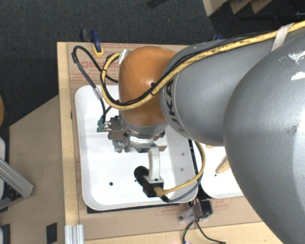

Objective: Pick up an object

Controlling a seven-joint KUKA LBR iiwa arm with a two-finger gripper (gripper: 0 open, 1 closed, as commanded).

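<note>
Reaches low over the left bin [91,177] with gripper [124,144]; cannot tell whether open or closed. In right bin [218,189]: tan, slanted, pointed piece [222,165], mostly hidden under the arm.

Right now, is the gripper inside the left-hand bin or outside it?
Over it: the gripper shows against the left-hand bin's white floor, under the orange band. Its height, cannot tell.

A pale tan, stick-like object [222,166] lies tilted on the white floor of the right bin [221,186], close to its left wall. Only a short end shows, so its full shape is unclear.
</note>
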